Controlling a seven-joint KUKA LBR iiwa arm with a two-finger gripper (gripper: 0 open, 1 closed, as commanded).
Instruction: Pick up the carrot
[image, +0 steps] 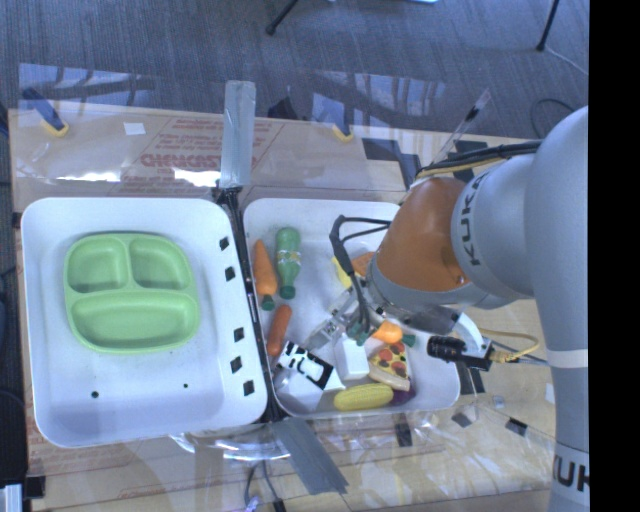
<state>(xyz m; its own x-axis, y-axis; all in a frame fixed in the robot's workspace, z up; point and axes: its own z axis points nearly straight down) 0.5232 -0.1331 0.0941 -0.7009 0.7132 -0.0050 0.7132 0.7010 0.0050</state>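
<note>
Right now I'm in the approach: my pincer (338, 328) hangs low in the right bin (420, 215), its opening unreadable to me. Carrot (264, 272) lies by the divider; next I shift toward it.

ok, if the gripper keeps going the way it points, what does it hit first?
The gripper points down-left. First in that line is probably the black-and-white patterned item on the right bin floor, not the carrot. Depth is unclear.
</note>
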